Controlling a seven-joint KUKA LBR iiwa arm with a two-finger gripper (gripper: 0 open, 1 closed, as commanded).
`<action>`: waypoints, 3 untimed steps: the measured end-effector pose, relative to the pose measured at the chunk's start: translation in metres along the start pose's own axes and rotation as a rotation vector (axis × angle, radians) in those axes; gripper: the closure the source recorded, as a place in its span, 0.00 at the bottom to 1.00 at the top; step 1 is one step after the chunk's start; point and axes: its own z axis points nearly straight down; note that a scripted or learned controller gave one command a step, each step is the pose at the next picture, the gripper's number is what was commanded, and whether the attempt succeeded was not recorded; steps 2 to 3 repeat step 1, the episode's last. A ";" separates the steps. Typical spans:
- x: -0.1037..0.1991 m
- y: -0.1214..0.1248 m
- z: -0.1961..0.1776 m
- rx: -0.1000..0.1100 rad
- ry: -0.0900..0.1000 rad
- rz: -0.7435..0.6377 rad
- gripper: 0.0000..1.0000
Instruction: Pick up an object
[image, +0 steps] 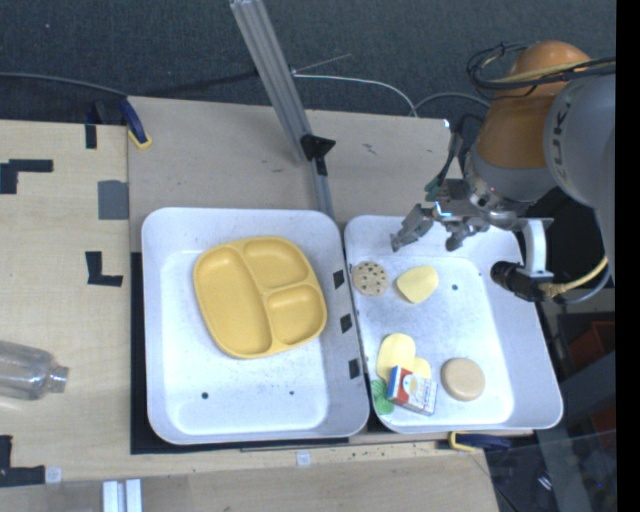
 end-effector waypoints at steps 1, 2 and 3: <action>-0.048 -0.005 0.140 0.001 -0.004 0.004 0.00; -0.048 -0.005 0.140 0.001 -0.004 0.004 0.00; -0.048 -0.005 0.140 0.001 -0.004 0.004 0.00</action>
